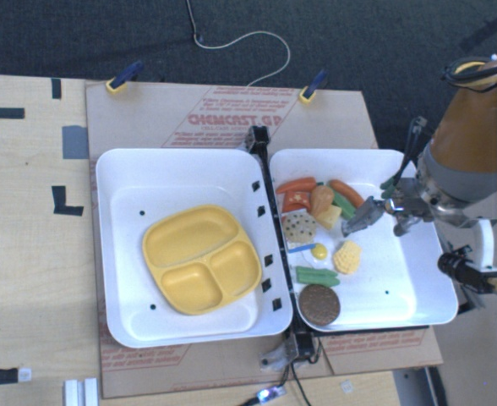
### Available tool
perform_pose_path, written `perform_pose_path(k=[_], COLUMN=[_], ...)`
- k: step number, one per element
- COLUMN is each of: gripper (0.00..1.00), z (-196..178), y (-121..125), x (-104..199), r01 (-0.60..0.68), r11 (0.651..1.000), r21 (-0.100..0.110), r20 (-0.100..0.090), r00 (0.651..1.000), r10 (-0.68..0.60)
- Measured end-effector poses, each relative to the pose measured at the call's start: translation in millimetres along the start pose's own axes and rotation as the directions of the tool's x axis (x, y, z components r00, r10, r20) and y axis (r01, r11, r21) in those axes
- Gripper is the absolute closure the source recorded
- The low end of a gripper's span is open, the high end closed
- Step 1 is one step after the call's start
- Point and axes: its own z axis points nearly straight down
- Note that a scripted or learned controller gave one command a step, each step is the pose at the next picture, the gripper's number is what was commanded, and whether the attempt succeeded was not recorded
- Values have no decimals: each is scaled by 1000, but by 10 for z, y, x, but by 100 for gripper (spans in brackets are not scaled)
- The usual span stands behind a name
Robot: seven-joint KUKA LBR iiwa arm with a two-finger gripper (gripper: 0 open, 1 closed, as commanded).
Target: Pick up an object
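The gripper (360,219) hovers just right of the toy food (320,201) (finger spread unclear) in the right bin (401,303).

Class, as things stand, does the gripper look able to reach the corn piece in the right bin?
Probably yes. The gripper hangs just above the corn piece, which lies on open bin floor with only a small yellow ball beside it.

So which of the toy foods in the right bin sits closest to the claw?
The yellow corn piece, just below the claw. The brown patty lies at the bin's near edge, much farther off.
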Motion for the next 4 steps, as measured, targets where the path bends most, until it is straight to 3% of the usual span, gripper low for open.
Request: perform_pose_path(k=[1,3,4], gripper=[0,0,0], z=[-46,991,1583], y=[19,24,59], x=[0,150,136], r01=[3,2,0], r11=[1000,1000,1000], r21=[-10,-4,-17], r20=[2,0,7], r00=[1000,1000,1000], r10=[-3,-2,0])
